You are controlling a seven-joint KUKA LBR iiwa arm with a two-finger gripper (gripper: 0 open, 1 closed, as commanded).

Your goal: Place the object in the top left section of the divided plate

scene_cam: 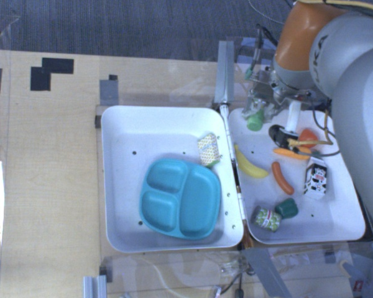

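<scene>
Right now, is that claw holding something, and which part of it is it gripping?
It cannot be told. The claw sits over a small green object in the right bin, but the hold itself is not clear.

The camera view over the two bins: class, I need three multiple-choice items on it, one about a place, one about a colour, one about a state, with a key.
1. Where does the divided plate lie?
A. In the left bin
B. In the right bin
C. On the bare bench

2. What colour is the divided plate?
A. Red
B. Blue
C. Yellow

3. What state are the plate's sections in?
A. All bare
B. One holds the banana
C. One holds the sausage

Key:
1 A: the divided plate rests on the floor of the left bin.
2 B: its whole surface is light blue.
3 A: nothing sits in any section; the banana and sausage lie in the right bin.
</scene>
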